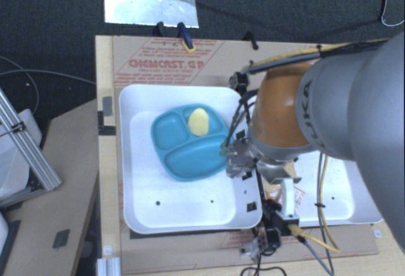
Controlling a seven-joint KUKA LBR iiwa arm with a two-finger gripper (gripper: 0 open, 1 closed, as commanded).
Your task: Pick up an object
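A white bin [145, 205] fills the centre-left of the frame, resting on a cardboard-covered bench [168, 56]. In it lies a blue divided plate [183, 148], tilted slightly, with a pale yellow, egg-like object [199, 121] sitting in its upper right compartment, likely kept from rolling by the ridges. The grey and orange arm [329, 104] reaches in from the right, its wrist low over the plate's right edge, probably lining up a grasp. The pincer [237, 161] is hidden beneath the wrist; I cannot tell its state.

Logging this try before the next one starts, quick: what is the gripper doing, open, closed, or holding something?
Gripper: cannot be told; it sits at the right rim of the blue plate in the left bin.
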